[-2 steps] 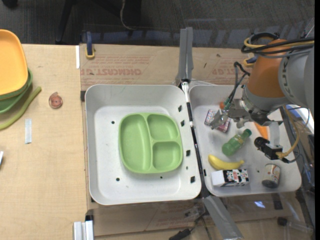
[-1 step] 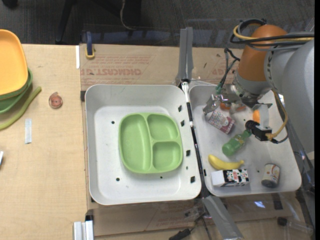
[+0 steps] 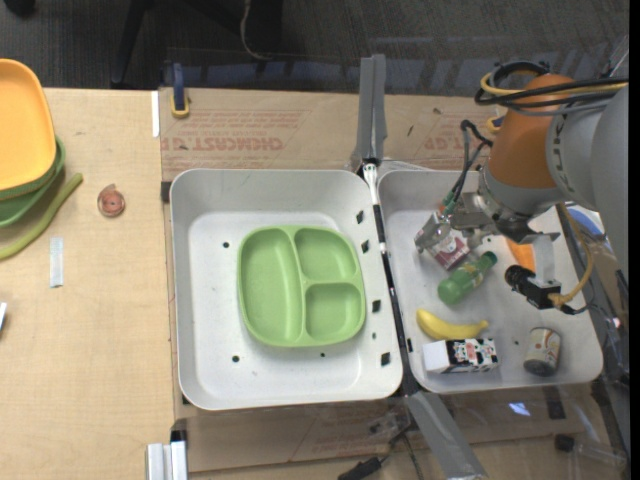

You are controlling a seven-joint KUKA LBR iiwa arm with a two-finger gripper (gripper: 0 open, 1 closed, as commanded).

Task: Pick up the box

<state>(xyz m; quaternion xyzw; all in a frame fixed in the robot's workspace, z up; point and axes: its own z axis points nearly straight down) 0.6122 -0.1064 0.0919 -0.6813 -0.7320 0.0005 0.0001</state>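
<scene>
Two white bins [image 3: 190, 268], one green tray [image 3: 300, 286], one box [image 3: 461, 355], one banana [image 3: 450, 323], one green bottle [image 3: 466, 279], one can [image 3: 542, 350], one crumpled packet [image 3: 447, 248].

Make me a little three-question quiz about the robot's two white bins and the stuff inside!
1. True or false: the green divided plate lies in the left bin.
2. Which thing lies nearest the box in the right bin? A) banana B) small can C) green bottle
3. Fill in: the tool hovers at the right bin's ___ end, over a crinkly packet.

Key: 1 true; 2 A; 3 far.
</scene>
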